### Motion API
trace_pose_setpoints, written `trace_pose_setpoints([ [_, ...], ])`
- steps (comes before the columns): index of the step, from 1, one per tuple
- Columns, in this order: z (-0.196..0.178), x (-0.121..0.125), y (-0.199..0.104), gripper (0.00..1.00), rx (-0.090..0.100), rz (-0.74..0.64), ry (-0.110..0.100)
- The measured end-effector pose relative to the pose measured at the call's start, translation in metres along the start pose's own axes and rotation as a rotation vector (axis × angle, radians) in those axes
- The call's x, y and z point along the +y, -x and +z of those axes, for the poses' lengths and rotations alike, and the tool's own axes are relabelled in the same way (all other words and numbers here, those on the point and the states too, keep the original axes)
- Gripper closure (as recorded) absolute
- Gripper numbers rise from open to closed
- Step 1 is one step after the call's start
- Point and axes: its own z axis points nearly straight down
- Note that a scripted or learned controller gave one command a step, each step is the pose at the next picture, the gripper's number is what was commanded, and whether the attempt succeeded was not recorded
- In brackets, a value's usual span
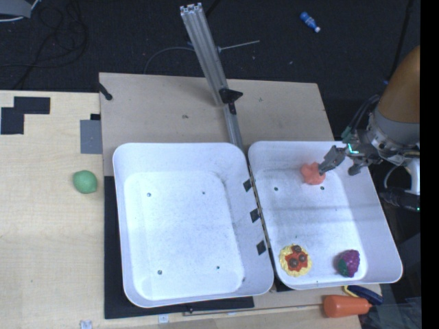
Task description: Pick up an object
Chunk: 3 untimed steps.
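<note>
**Operator:** How far along is the pick?

**Observer:** You're at the approach, as I read it. The gripper [336,163] sits low over the far part of the right bin [329,218], and the pink toy [312,173] lies on the bin floor just beside its tip, on the side away from the arm. I can't tell whether they touch, or whether the gripper is open or closed. Nothing looks lifted, so the grasp and the raise are still yours to do.

**Operator:** What else is there, counted?

**Observer:** Working outward from the gripper:
- **Same bin:** besides the one pink toy, you have one purple bunch of grapes [348,262] and one yellow-and-red toy [295,260]. Both are well apart from the gripper, at the bin's near edge. That makes three things in this bin.
- **Farther out:** one small blue thing [310,22] lies on the dark floor beyond the gripper, and one orange carrot [345,306] lies outside the bin, past the grapes.
- **Other bin:** the left bin [178,225] lies across the divide from the gripper. That makes two bins in all.
- **Farthest out:** one green ball [85,181] sits on the bench past the left bin.
</note>
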Motion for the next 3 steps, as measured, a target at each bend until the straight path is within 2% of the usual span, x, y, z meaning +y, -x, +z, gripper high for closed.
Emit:
trace_pose_setpoints([
  [1, 0.0, 0.0, 0.0, 0.0, 0.0, 0.0, 0.0],
  [3, 0.105, 0.007, -0.003, 0.0, 0.001, -0.001, -0.005],
])
